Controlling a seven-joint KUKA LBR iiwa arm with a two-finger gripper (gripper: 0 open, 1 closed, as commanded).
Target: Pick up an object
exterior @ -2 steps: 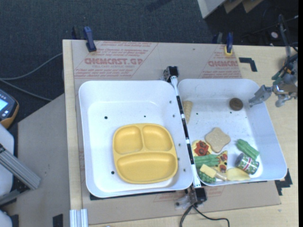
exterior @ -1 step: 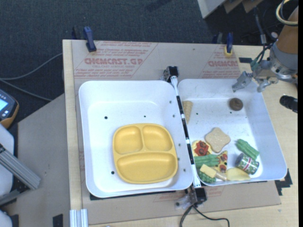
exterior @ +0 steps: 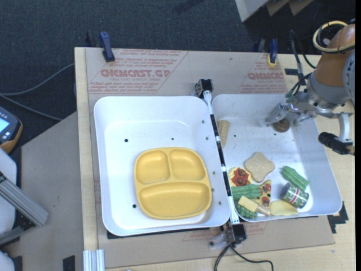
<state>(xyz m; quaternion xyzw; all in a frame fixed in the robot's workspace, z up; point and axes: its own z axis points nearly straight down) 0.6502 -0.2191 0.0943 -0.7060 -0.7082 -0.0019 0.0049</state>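
Gripper hung low over the right bin's far end, nothing visibly held.

Whether it was open or closed could not be told. A small brown object lay just beneath it; toy foods, including a bread slice and a can, sat well nearer the camera. Beyond them, a yellow divided plate filled the left bin. No pick looked made yet.

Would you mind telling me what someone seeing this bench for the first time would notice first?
Most likely the yellow divided plate, lying alone in the left bin. Next, the cluster of toy food in the near end of the right bin: a bread slice, a green can and green vegetables. Finally the gripper, reaching in from the right and hanging over the right bin's far end near a small brown object.
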